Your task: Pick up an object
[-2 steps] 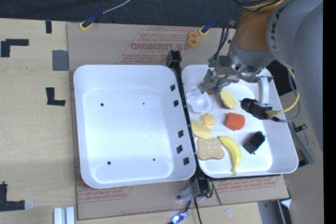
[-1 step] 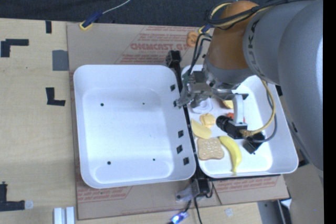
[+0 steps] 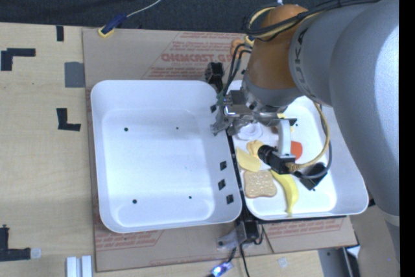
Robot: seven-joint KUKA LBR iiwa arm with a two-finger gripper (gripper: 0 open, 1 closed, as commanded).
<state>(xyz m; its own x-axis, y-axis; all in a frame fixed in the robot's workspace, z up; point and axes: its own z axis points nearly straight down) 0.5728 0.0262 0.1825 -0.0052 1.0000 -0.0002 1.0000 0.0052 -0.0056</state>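
The right bin [image 3: 347, 201] is the landmark here. The grey arm [image 3: 350, 55] comes in over its far right side, and the orange band [image 3: 275, 61] sits above its far wall. The tool [image 3: 243, 125] hangs low over the bin's left part, close to the wall it shares with the left bin [image 3: 155, 159]. Whether the tool is apart or together cannot be told, as the wrist hides it. Nothing can be seen clamped in it.

The things to pick all lie in the right bin. A slice of toast [image 3: 260, 185] lies flat near the bin's near left corner. A banana [image 3: 288, 194] lies just right of it, pointing at the bin's near wall. A yellow wedge [image 3: 247, 159] lies against the bin's left wall, just beyond the toast. A small white thing [image 3: 249, 133], too blurred to name, lies right under the tool. An orange-red thing [image 3: 296, 149] lies near the bin's middle, half hidden by the robot.

Both bins stand on a cardboard sheet [image 3: 130, 55] that spreads out from the right bin over the bench [image 3: 39, 159].
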